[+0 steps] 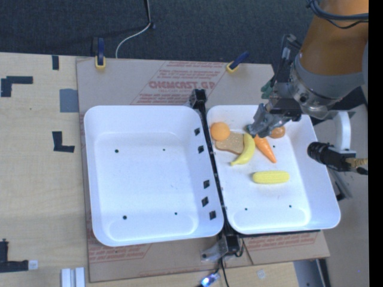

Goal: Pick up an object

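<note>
Five toy foods lay clustered in the right white plastic bin (311, 211). I had the gripper (261, 126) low over the orange plastic carrot (266, 149), beside the curved yellow banana (244, 153); finger state I couldn't tell.

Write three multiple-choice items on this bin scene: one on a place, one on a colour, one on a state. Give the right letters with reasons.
1. Which bin holds the toy food?
A. the left bin
B. the right bin
C. both bins

2. What colour is the corn cob?
A. yellow
B. green
C. purple

3. How does the banana lie?
A. alone in a corner
B. hanging over the bin's rim
C. partly over the bread slice

Answers: 1 B, since the orange ball, bread slice, banana, carrot and corn all lie in the right bin. 2 A, it is plainly yellow. 3 C, its lower end overlaps the bread's edge.
</note>
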`<state>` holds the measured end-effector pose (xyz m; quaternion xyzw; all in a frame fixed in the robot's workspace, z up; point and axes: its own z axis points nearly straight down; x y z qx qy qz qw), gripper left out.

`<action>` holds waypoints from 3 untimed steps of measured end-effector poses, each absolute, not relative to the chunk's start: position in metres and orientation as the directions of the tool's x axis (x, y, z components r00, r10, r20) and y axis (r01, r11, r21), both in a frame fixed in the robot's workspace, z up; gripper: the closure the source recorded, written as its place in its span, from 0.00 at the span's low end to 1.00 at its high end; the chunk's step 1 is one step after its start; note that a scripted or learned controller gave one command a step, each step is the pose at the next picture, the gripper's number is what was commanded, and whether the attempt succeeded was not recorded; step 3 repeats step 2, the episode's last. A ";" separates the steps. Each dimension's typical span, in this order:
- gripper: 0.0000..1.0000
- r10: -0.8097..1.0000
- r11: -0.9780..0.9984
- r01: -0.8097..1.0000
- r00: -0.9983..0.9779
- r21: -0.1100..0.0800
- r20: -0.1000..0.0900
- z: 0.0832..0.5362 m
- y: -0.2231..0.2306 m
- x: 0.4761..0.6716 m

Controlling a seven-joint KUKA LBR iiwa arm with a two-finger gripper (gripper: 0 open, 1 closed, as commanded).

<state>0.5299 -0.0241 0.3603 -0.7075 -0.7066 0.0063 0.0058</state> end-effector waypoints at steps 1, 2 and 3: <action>1.00 1.000 0.005 1.000 -0.005 0.002 0.000 0.391 0.014 0.543; 1.00 1.000 0.009 1.000 -0.009 0.007 0.002 0.462 0.072 0.540; 1.00 1.000 0.009 1.000 -0.009 0.007 0.002 0.462 0.072 0.540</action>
